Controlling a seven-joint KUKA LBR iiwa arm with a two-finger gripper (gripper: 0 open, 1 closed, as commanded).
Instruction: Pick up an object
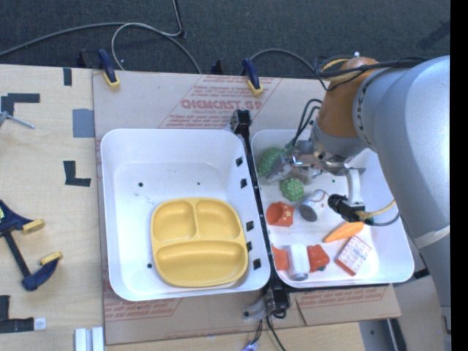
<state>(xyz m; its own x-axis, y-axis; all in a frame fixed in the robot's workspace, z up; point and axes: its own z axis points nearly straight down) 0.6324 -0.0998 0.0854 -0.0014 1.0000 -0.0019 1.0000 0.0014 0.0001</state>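
My smooth grey arm (pixel 409 137) reaches in over two glossy white bins: the left bin (pixel 117 196) holds one yellow three-section plastic tray (pixel 197 241), the right bin (pixel 395 265) the small objects. My gripper (pixel 303 163) sits at the leafy green piece (pixel 269 159); just below lie a bumpy green ball (pixel 293 189), an orange carrot wedge (pixel 344 232) and a red printed packet (pixel 354 255). The cardboard (pixel 212 104) under them reads "CHEMCAST".

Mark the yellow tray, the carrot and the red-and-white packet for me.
yellow tray (pixel 199 241): camera view, on the divider ridge at its middle.
carrot (pixel 344 232): camera view, on the middle of its orange body.
red-and-white packet (pixel 354 254): camera view, on its top face.
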